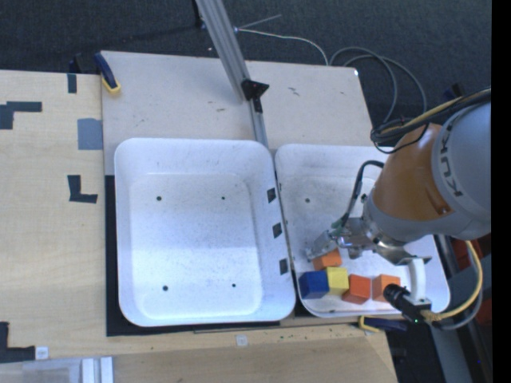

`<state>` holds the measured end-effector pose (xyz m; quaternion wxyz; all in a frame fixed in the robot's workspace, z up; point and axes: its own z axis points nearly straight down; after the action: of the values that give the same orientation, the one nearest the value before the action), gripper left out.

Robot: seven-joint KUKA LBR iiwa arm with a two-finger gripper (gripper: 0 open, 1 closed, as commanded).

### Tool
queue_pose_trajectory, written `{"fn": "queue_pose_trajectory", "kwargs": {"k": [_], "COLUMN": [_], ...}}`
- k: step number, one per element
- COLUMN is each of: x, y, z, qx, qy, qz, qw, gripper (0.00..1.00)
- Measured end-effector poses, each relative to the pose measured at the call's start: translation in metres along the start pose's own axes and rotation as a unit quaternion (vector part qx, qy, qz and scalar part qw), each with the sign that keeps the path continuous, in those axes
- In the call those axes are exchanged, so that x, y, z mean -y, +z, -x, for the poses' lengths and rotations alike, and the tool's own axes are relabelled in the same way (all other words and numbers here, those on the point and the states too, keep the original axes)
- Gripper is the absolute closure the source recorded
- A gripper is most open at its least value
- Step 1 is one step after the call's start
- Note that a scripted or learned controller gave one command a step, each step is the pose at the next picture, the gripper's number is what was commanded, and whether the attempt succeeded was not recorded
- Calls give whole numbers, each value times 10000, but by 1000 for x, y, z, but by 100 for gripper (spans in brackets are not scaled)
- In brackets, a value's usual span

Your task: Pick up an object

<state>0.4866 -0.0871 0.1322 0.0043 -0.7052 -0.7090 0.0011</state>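
I cannot tell my end effector's (329,247) state. The orange block (326,258) lies just beneath it; blue block (314,283) and yellow block (337,278) crowd close, risking a nudged, missed grasp.

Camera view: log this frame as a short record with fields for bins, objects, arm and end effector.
left bin: white, shallow
right bin: white, holds the blocks near its front edge
objects: blue block, yellow block, orange blocks
arm: reaches in over right bin
end effector: low over the blocks; grasp cannot be judged
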Motion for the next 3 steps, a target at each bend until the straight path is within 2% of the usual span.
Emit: {"fn": "queue_pose_trajectory", "kwargs": {"k": [1,2,3], "x": [-1,-17,-16], "y": [-11,-62,-59], "z": [4,-44,-41], "qx": [16,16,21], "qy": [21,-8,21], "qz": [13,55,26], "qw": [10000,10000,10000], "gripper": [100,100,0]}}
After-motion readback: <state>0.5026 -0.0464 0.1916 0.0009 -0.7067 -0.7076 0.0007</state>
